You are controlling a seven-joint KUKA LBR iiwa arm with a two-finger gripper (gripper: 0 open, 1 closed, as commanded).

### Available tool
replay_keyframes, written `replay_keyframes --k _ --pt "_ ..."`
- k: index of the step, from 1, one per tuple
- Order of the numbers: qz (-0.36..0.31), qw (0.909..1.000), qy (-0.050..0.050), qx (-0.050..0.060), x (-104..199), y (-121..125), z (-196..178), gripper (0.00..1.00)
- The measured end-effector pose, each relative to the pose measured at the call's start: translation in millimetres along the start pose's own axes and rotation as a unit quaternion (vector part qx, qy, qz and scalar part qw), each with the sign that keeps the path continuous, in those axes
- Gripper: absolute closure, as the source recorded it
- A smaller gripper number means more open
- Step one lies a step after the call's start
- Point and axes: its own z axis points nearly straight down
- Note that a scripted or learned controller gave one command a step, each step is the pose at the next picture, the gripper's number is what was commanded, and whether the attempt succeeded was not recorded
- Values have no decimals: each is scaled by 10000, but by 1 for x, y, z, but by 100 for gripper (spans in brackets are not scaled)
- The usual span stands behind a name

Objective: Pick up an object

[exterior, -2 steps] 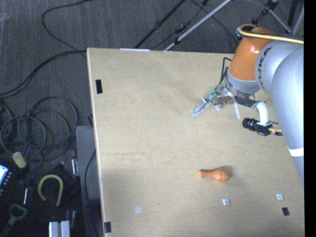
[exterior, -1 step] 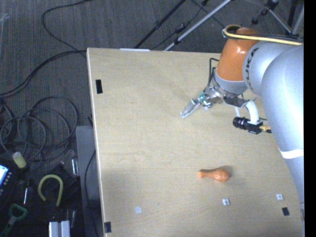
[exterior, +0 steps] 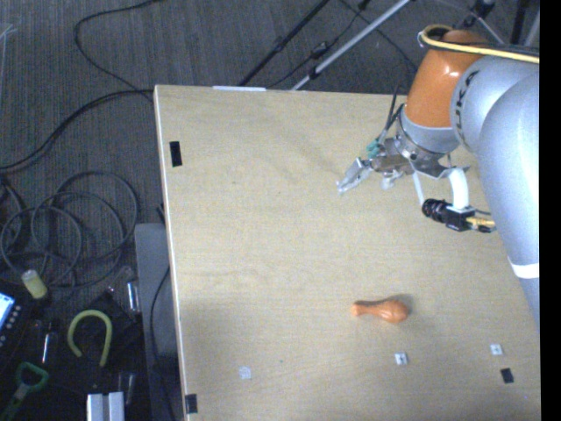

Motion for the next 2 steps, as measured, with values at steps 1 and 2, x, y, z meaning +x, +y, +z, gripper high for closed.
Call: replay_keyframes --k 1,2 --pt "-2019 9794 1 2 -42 -7 41 0" --pt "-2016 9795 0 -16 -41 -6 30 100"
